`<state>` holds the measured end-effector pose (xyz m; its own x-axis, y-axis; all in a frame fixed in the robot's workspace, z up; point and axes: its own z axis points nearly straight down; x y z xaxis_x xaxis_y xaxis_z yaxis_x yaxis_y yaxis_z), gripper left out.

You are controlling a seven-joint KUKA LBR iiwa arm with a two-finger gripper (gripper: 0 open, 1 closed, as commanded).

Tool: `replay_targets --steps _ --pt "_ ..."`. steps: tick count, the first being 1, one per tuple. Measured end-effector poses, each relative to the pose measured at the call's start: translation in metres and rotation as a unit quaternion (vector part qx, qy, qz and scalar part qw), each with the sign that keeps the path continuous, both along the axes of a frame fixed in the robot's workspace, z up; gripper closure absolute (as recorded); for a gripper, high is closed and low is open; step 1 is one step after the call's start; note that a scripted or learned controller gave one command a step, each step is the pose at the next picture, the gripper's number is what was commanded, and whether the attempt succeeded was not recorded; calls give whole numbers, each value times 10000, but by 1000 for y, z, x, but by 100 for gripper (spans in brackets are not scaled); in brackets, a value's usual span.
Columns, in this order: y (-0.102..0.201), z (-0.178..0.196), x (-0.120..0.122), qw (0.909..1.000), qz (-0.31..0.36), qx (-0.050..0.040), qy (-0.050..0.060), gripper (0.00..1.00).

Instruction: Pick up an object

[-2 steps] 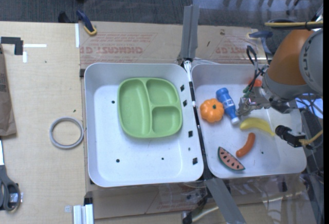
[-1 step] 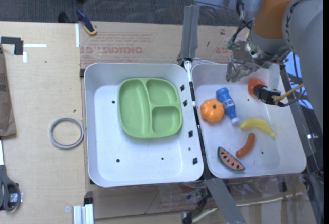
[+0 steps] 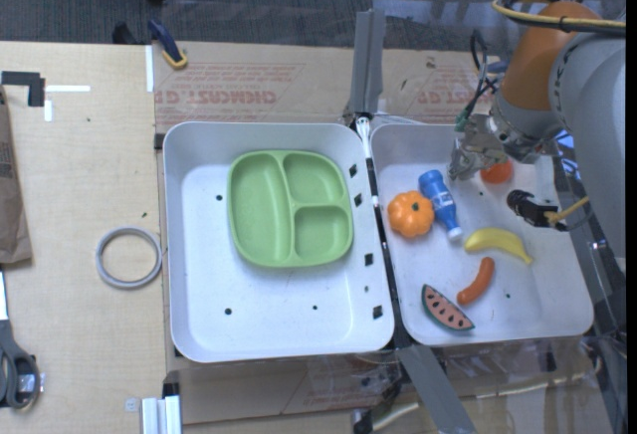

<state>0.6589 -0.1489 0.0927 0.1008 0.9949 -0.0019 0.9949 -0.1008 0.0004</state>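
Pale wood bench at far left carries a grey ring (image 3: 129, 256). Next comes the left bin (image 3: 199, 303), which holds a green divided plate (image 3: 291, 208), well apart from the arm.

Across the divider, the right bin (image 3: 542, 313) holds the likely pickings. An orange toy pumpkin (image 3: 410, 214) touches a blue bottle (image 3: 439, 200) lying on its side. A watermelon slice (image 3: 446, 309) sits near the front wall, with a red sausage (image 3: 476, 281) and a yellow banana (image 3: 498, 243) to its right.

The gripper (image 3: 466, 163) hangs low at the back of this bin, just beyond the bottle's blue end and just beside a small red-orange round piece (image 3: 496, 171) that it partly hides. Whether the gripper is released or clenched cannot be told from this angle, and nothing can be seen in its grasp.

The risk from here appears to be a descent into the gap between bottle and round piece that catches neither. A glancing touch could also roll the bottle against the pumpkin, or send the round piece skidding out of reach.
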Motion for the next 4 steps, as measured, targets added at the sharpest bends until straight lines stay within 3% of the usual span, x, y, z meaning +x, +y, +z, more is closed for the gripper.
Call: replay_targets --steps 1,2,3,4 --pt "8 -1 -72 9998 -215 4 7 100" --pt "8 -1 -72 9998 -215 3 5 0" --pt "57 -1 -72 10000 41 9 11 0" --pt "-22 -1 -87 9856 1688 7 11 0"
